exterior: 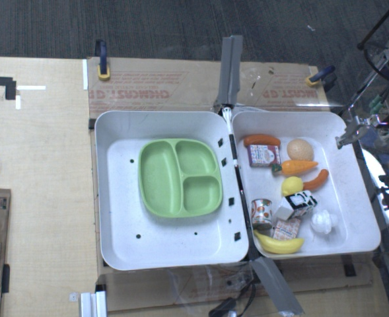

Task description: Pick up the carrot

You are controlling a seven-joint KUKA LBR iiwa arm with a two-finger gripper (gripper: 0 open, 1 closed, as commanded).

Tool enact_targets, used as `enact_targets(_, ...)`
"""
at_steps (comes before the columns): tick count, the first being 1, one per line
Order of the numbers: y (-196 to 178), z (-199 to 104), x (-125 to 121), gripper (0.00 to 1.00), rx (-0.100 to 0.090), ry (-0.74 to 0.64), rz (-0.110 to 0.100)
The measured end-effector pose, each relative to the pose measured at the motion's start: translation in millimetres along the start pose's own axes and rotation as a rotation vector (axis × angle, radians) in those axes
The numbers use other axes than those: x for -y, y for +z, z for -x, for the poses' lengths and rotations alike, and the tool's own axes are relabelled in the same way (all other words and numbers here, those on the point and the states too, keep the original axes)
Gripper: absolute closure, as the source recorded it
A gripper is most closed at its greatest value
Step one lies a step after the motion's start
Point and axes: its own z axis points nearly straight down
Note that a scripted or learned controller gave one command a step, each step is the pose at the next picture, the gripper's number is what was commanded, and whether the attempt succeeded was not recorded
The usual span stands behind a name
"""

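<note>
Well right of the carrot (297, 167), the end effector (347, 139) hovers

Both white bins (108, 197) look like smooth, slightly glossy plastic, and the green divided plate (180, 177) in the left one is matt plastic. The carrot (298, 167) has a smooth plasticky sheen, same with the banana (280, 244) and lemon (291, 186). The bench top (35, 177) looks like pale matt wood, with plain brown cardboard (161, 91) lying behind the bins.
</note>
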Motion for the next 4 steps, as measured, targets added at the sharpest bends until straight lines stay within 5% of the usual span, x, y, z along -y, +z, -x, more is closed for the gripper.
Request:
enact_targets(1, 98, -42, -16, 0.0, 0.0, -0.232, 0.0)
enact_targets(2, 188, -29, -33, 0.0, 0.007, -0.398, 0.012)
enact_targets(3, 178, -27, -35, 1.0, 0.01, -0.395, 0.017)
enact_targets(4, 123, -81, -78, 1.0, 0.001, -0.454, 0.005)
